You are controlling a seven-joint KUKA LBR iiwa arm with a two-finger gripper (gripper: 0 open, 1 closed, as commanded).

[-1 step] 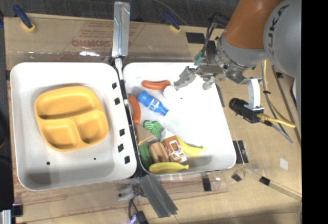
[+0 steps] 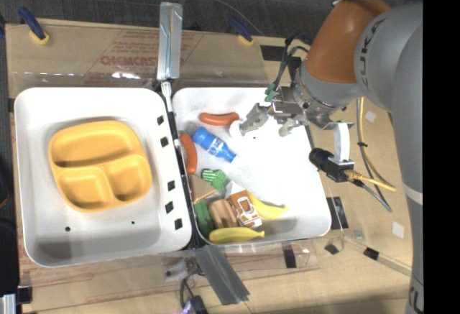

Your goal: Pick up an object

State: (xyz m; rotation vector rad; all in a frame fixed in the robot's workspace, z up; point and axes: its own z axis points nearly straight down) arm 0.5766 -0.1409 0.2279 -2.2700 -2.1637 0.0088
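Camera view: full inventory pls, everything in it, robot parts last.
bins: 2, white, side by side on the bench; left, right
tray: 1, yellow, three compartments, in left bin
sausages: 2, orange-red, right bin; one near the top, one along the left wall
bottle: 1, blue with white cap, right bin, below the top sausage
green toy: 1, right bin, left of centre
bananas: 2, yellow, right bin's bottom edge and just above
brown box: 1, between the bananas
clamps: 2, blue, bench's back edge
arm: 1, grey with orange band, from the right
claw: 1, open, above the right bin's upper part
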